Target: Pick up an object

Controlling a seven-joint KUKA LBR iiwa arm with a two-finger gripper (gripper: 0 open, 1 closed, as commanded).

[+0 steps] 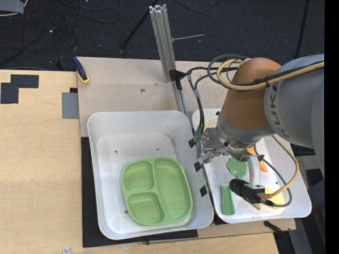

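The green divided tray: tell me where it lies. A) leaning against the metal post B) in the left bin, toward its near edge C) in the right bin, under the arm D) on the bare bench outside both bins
B: the green divided tray lies flat on the floor of the left bin, toward its near edge, while the arm hangs over the right bin.

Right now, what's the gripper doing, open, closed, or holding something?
Gripper: over the right bin, hidden under the arm's wrist, so its state cannot be told.
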